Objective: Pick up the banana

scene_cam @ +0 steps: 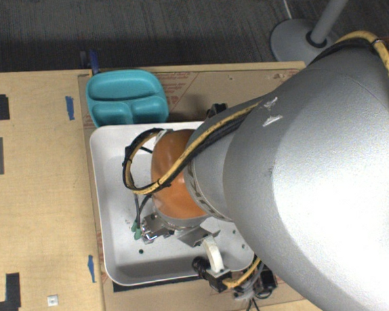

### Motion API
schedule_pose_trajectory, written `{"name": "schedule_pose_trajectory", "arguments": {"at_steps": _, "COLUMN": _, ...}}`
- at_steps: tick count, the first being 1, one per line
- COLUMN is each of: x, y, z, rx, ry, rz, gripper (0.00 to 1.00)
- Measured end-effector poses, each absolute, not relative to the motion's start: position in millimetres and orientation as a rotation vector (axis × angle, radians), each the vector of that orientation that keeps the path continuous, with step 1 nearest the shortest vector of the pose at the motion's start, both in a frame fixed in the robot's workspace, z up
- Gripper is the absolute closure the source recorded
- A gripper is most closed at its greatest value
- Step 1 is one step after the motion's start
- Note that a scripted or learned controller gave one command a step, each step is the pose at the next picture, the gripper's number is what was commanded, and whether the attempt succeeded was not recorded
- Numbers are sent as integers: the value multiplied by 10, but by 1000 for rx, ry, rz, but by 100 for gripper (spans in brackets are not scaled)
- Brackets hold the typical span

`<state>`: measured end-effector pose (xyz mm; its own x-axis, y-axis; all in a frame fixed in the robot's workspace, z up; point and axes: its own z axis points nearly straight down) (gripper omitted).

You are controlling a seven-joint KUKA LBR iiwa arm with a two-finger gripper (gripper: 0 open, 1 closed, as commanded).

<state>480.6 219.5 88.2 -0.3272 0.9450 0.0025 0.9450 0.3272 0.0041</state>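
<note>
The arm reaches low into the white bin; its end effector (grip state: cannot tell) hides whatever lies beneath, so pickup looks unfinished.

Arm blocks bin middle; left strip free.

Faint reddish print runs along the cardboard sheet behind the bin, too small to read.

Smooth glossy white plastic bin — matt tan cardboard-like surface — satin grey arm, teal plastic tray.
</note>
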Motion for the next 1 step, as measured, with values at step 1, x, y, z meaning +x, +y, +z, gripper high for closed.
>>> {"name": "schedule_pose_trajectory", "arguments": {"at_steps": 1, "x": 4808, "y": 2199, "z": 978, "rx": 1823, "ry": 2557, "rz": 9, "gripper": 100}}
